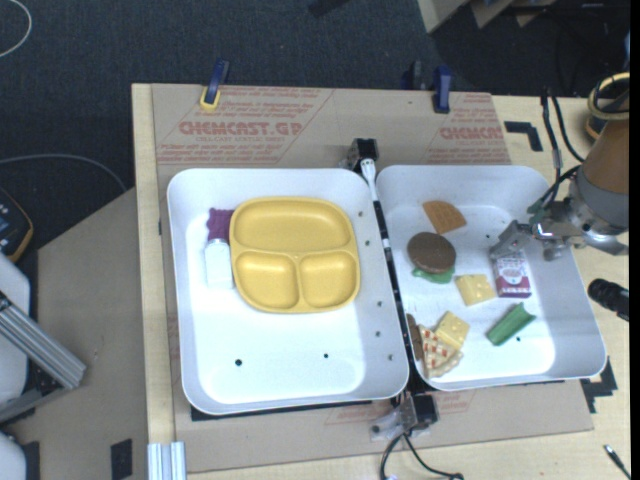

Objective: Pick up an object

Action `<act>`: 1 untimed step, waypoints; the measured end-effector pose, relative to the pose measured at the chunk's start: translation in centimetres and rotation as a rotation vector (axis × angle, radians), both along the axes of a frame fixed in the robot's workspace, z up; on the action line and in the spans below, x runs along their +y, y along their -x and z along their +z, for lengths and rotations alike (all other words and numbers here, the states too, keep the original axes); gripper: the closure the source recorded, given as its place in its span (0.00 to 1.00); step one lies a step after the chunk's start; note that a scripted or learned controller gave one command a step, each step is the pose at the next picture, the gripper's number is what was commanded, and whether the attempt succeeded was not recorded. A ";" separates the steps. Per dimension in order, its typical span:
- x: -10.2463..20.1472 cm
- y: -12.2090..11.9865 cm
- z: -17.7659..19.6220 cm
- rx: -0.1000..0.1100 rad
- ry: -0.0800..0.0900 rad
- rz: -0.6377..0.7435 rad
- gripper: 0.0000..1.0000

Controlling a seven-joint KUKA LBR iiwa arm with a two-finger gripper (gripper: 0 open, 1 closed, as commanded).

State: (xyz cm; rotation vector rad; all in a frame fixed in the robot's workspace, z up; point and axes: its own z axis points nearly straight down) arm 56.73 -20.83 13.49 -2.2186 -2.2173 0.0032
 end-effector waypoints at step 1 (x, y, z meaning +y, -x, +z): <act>0.1 0.1 -5.3 0.000 -0.001 0.001 0.00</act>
